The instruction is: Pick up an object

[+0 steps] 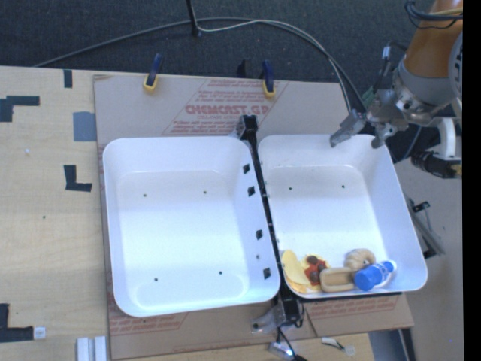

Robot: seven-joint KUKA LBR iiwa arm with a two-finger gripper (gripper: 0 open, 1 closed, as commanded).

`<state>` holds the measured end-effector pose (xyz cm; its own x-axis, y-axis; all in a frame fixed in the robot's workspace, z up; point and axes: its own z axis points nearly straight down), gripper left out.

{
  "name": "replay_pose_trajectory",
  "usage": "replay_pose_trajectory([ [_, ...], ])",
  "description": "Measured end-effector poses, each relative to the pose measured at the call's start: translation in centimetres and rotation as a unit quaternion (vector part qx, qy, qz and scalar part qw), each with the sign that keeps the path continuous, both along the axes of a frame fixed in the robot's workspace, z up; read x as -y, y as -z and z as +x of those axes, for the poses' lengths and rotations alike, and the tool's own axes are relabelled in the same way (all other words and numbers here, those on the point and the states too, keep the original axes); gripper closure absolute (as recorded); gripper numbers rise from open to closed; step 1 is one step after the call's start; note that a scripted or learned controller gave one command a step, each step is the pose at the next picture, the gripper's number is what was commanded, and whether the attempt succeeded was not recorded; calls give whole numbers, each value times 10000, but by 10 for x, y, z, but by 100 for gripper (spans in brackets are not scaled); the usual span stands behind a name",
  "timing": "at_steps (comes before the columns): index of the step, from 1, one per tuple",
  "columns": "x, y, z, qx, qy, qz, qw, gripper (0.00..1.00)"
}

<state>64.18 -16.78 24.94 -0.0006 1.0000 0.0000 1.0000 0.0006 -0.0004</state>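
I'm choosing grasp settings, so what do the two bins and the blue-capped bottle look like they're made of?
The left bin and right bin look like thin moulded plastic, white and glossy: rounded corners, soft glare on the floors. The bottle seems clear plastic with a blue cap, since its body looks see-through; it is too small to be sure.

Evenly bright overhead light, glare washed across the two shallow white plastic bins (180, 173), shadows soft, detail slightly blurred.
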Motion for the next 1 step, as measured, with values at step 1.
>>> replay_pose_trajectory([
  [1,-30,127,-66,-58,0,12,10000,0],
])
